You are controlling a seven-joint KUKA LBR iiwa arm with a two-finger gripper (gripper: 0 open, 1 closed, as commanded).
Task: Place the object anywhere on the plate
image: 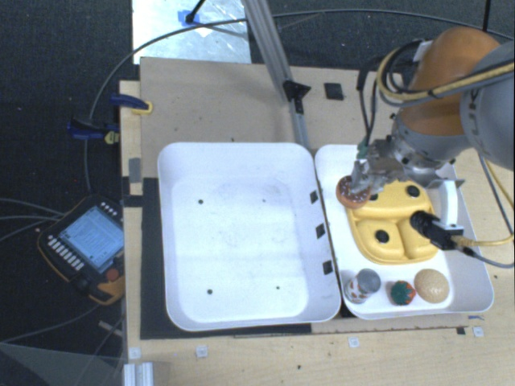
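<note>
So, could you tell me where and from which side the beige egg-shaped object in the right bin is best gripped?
Probably from straight above, fingers closing across the narrower middle of the beige egg-shaped object. It lies near the right bin front corner; the green ball sits close on one side, so orient fingers away from it.

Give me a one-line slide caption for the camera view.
KUKA gripper poised over a brown round object at the yellow plate's left edge, right bin; three small items along the bin's front.

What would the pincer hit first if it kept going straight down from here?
Most likely the round brown object at the yellow plate's left edge; the pincer hangs right over it, though depth is unclear.
</note>
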